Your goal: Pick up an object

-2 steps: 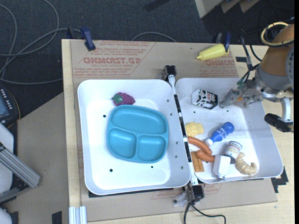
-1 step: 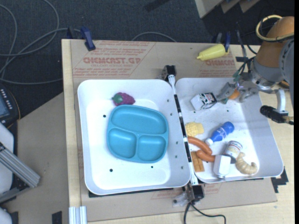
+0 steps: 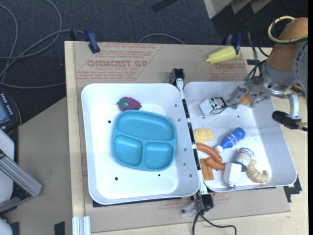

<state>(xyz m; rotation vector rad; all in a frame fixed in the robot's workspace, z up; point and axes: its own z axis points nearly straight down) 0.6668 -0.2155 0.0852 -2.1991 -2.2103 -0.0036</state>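
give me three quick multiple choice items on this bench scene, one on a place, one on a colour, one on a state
1. Where does the purple toy lie?
A. in the right bin
B. in the left bin, by the plate's far edge
C. on the bare bench

2. What colour is the divided plate?
A. blue
B. red
C. green

3. How does the blue bottle rest?
A. upright
B. on its side
C. inside the plate

Answers: 1 B, the purple toy sits in the left bin just beyond the divided plate. 2 A, the plate is light blue. 3 B, the blue bottle lies flat in the right bin.
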